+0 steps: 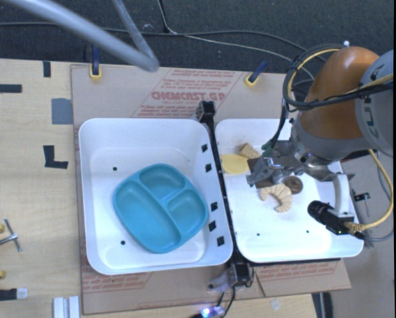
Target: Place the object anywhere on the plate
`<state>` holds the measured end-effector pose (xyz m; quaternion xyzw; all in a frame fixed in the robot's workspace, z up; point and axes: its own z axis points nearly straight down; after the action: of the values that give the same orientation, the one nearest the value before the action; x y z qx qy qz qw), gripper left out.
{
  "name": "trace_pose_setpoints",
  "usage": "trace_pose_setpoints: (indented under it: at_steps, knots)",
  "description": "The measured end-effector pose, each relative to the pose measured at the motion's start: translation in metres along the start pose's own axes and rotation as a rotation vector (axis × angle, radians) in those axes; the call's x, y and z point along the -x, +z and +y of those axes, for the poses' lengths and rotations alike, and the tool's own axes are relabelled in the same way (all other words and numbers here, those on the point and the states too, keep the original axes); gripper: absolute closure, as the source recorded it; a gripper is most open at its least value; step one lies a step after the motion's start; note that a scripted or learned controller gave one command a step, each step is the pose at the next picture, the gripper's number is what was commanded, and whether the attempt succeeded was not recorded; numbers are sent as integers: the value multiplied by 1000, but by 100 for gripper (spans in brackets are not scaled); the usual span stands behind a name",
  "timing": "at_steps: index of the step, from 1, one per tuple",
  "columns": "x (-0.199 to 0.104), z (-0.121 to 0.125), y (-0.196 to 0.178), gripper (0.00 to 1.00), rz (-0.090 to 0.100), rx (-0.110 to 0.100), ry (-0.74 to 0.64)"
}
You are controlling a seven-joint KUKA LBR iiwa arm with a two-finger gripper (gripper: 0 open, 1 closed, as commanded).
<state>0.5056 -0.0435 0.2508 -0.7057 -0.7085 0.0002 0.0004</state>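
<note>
Pick step: hand (267, 172), finger state unreadable, sits low in right bin (304, 244) over the croissant (279, 195); next needs secure grasp, lift, carry left to blue plate (159, 207).

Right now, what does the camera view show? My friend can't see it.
A robot arm reaches from the right, its hand low over the right white bin among small tan and yellow food pieces. In the left white bin lies a blue divided plate.

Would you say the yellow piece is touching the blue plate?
Apart. The camera view shows the yellow piece in the right bin, the blue plate in the left.
</note>
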Motion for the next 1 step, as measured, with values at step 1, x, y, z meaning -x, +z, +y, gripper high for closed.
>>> trace_pose_setpoints:
  at_steps: [1]
  knots:
    - [-57, -8, 11, 100, 0, -1, -1]
